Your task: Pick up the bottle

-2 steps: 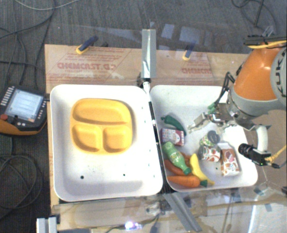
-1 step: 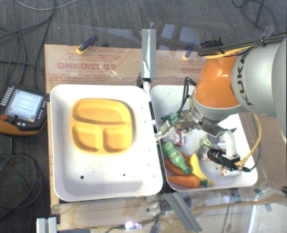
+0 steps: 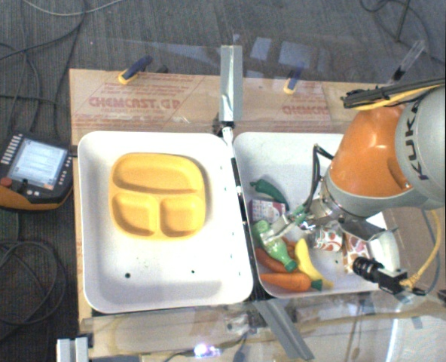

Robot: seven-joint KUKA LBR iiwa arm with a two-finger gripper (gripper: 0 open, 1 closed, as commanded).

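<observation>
You see two white bins side by side on the tabletop, and the left bin (image 3: pixel 95 277) carries a yellow divided tray (image 3: pixel 160 194) lying flat toward its far half. The right bin (image 3: pixel 283 153) holds a pile of small things crowded against its near edge and the wall it shares with the left bin. The bottle (image 3: pixel 275 244), clear with a green cap, lies on its side in that pile, its cap pointing toward the near edge. Just beside it you find a yellow banana (image 3: pixel 307 259), an orange carrot (image 3: pixel 286 281) along the near wall, a dark green pepper (image 3: pixel 271 190) farther back, and a red-patterned packet (image 3: pixel 330 240) under the arm. The grey arm with its orange band (image 3: pixel 366 161) reaches in from the right edge of the tabletop and hangs over the right bin. The jaws (image 3: pixel 303 216) sit low above the pile, just beyond the bottle's far end; you cannot tell whether they are open or closed, since the wrist hides most of them, and nothing shows clearly between them. An orange teach pendant (image 3: pixel 29 170) rests on the floor off the tabletop's left edge.
</observation>
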